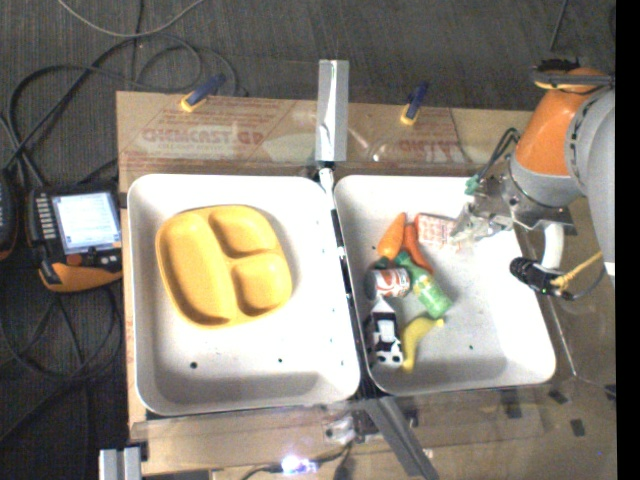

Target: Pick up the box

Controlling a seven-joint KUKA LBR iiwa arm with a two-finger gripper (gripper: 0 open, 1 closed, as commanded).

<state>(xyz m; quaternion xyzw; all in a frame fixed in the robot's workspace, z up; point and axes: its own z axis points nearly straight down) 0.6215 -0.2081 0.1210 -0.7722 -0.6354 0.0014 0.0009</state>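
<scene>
In the right bin, toward its far edge, the box lies flat: a small pale carton with red print, just beside the upper end of the carrot and close above the pile of can, green bottle, banana and cow figure; the gripper hangs just right of the box, nothing seen between its tips. To do this step well, I judge the tool should shift left until it sits squarely over the carton, straddle its narrow sides, and come straight down, keeping clear of the carrot; a slanted approach might nudge the box into the pile. The arm enters from the right, orange band high, wrist bent down and leftward over the bin; whether the gripper is spread or closed I cannot tell. The left bin holds a yellow divided tray, well apart from the work.
</scene>
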